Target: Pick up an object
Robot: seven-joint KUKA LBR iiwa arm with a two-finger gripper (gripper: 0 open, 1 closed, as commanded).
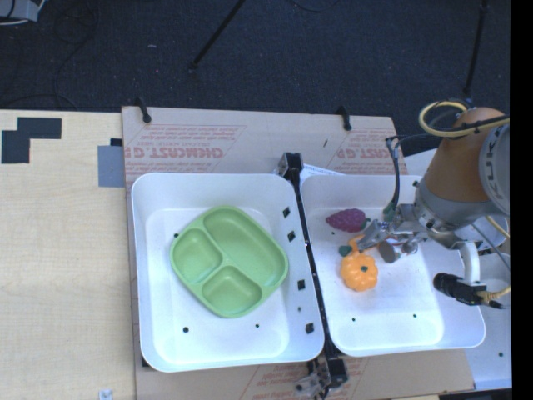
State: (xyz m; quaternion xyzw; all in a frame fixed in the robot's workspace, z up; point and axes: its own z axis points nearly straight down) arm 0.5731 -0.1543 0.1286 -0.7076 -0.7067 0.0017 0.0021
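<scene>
In the right bin [416,332] lie a purple lumpy toy [346,219], an orange pumpkin toy [359,272] with a green stem, and a small orange piece with a green end [347,248]. My gripper [379,244] hangs low over the bin's middle, just right of the small orange and green piece and just above the pumpkin's upper right side. The purple toy sits a little to the gripper's upper left. I see nothing clearly held in the gripper.
The left bin [158,223] holds a green divided plate [228,260]. A black ridge [301,248] separates the two bins. Bare white floor lies in the right bin's front half.
</scene>
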